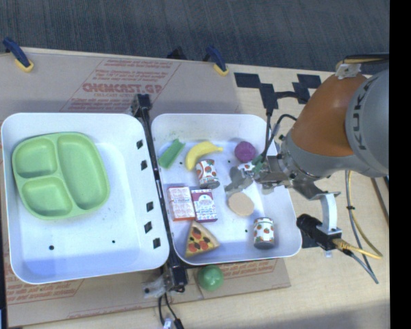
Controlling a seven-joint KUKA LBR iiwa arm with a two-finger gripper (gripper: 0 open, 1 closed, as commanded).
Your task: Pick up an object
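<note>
Reaching seems the step in hand: end effector [241, 178], grip state I cannot tell, hangs just above the round tan disc [241, 204], needing a short descent to grasp.

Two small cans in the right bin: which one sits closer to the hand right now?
The upper can, just below the banana, lies closer to the hand. The other can stands nearer the bin's front edge, further from it.

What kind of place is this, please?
Probably a robot lab bench for grasping trials: a KUKA arm over two white bins, toy food such as a banana, and cardboard clamped down.
</note>
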